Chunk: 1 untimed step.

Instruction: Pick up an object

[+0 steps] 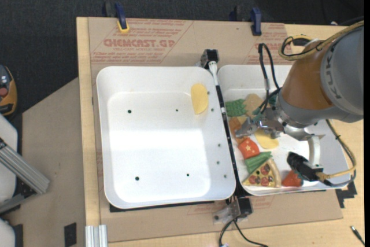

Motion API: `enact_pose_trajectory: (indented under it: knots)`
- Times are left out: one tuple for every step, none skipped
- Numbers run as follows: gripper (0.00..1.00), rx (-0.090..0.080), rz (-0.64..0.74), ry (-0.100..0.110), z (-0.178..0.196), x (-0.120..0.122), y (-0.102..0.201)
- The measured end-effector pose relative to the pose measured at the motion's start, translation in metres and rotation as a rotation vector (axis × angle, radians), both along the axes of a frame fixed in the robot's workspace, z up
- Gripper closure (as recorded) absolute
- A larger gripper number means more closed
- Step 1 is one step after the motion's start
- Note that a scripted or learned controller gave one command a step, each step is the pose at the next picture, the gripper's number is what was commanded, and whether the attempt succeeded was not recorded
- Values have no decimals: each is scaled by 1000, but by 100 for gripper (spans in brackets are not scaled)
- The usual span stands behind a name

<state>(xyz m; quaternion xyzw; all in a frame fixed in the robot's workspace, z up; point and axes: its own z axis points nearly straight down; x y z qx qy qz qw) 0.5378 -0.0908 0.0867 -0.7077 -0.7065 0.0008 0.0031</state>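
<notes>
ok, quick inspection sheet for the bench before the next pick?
Surface: plywood bench bearing the left bin and the right bin.
Job's things: yellow piece in the left bin; pizza slice, red piece and green piece in the right bin.
Clutter: nothing seen.
Gripper: gripper low over the right bin; grasp unclear.
Cables: black cable along the arm.
Surroundings: blue clamps, dark carpet.

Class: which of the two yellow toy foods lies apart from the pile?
The long yellow piece in the left bin, alone by its right wall; the other sits among toys beside the hand.
</notes>
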Motion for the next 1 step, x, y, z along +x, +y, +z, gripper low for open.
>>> enact_pose_trajectory:
  knots:
    - [0,-2,10,-19,105,38,57]
